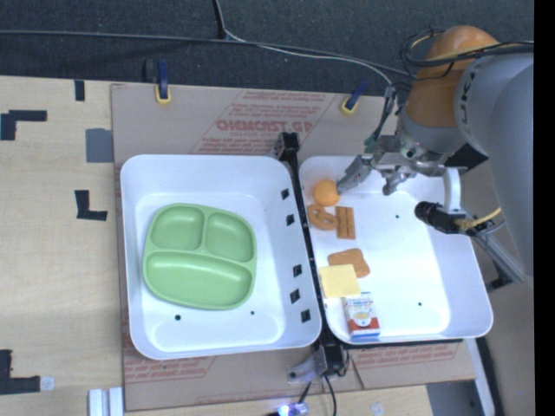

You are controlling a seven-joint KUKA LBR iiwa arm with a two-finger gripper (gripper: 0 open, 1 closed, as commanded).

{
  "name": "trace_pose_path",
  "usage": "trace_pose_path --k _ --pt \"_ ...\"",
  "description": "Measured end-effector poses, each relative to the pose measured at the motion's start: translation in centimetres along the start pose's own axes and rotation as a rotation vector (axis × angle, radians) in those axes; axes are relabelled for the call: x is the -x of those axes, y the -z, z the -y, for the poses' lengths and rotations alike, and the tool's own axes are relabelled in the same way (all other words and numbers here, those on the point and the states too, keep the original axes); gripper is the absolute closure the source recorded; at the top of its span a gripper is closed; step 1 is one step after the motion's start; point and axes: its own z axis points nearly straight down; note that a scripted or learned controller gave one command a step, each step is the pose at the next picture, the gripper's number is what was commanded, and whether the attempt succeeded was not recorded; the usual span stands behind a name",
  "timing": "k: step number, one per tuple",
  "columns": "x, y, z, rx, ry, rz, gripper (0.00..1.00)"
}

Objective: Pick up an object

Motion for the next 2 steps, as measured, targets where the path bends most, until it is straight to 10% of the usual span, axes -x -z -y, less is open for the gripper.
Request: trace_pose_path --k 1,2 --pt "-0.5 -6.5 0.3 -0.001 0.001 -0.001 0.0" --pt "-0.6 -5.1 0.2 -0.001 0.002 -0.002 1.0"
